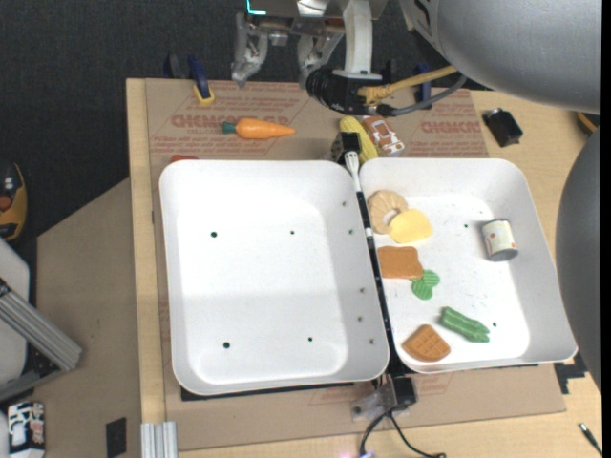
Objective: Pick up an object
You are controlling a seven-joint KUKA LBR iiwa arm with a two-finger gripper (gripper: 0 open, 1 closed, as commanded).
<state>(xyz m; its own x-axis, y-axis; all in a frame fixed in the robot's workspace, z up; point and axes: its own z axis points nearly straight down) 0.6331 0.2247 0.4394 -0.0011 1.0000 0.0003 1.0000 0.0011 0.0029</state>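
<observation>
We are looking down on the arm [516,27] reaching in from the right along the far edge of the bench, its broad grey body filling the top right corner. The gripper [284,65] is hanging over the cardboard sheet [143,256] beyond the two bins, well apart from both, pointing downward. Its two fingers [247,65] are standing apart with clear space between them, and we are seeing nothing between them.

A toy carrot [260,129] is lying on the cardboard just below the gripper in this view, near the far rim of the left bin [191,218]. A toy banana [351,136] and a small brown-and-white packet [385,136] are resting on the cardboard by the far end of the seam between the bins.

The right bin [516,198] is holding the rest: a tan shell-shaped piece [385,204] touching a yellow chunk [411,226], a brown toast slice [399,261] just beside a small green leafy piece [425,283], a green pea pod [465,324], a waffle-like biscuit [426,343] near the front rim, and a small silver can [498,238] lying on its side, well apart from the others
</observation>
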